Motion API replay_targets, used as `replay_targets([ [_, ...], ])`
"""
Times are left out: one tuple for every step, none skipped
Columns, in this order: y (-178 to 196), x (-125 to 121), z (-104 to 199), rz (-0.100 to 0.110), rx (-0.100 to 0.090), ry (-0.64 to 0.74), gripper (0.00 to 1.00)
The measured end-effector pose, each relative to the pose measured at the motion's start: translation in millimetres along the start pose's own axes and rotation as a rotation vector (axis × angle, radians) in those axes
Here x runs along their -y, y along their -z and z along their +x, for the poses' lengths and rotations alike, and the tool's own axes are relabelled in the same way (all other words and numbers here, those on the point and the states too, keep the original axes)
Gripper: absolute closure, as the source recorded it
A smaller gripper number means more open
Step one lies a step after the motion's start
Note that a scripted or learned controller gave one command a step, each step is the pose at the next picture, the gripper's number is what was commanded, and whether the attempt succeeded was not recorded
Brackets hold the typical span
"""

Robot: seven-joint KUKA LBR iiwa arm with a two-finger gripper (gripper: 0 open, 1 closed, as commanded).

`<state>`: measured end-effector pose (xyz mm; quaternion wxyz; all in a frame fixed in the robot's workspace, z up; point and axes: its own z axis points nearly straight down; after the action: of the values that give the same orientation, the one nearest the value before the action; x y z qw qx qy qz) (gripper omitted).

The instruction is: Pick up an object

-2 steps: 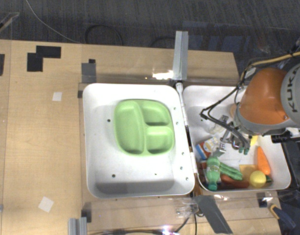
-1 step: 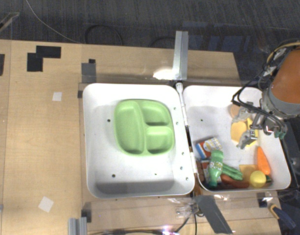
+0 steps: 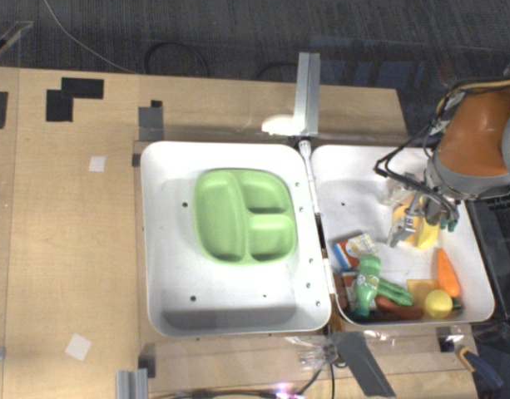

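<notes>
Gripper sits low over the shallow white right bin, beside a yellow block; grip state unclear. Other toys cluster just below the block, probably why it's the target.

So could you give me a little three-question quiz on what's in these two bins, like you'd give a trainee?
1. True or false: the green divided tray lies in the left bin.
2. Which bin is the tool over: A) left, B) right?
3. Fill in: the orange carrot lies against the right bin's ____ wall, as the camera sees it.

Key:
1. True. The tray has that bin to itself.
2. B. The tool hangs above the heap of toys, close to a yellow piece.
3. Right. The carrot sits just above the yellow lemon, in the near right corner.
</notes>
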<state>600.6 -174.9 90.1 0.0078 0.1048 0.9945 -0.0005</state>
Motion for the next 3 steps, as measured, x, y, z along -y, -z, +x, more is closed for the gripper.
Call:
replay_targets([
  [1, 18, 67, 0.001, -0.001, 0.075, 0.00],
  [4, -58, 102, 0.011, 0.014, 0.094, 0.00],
  [17, -59, 98, 0.010, 0.025, 0.098, 1.00],
])
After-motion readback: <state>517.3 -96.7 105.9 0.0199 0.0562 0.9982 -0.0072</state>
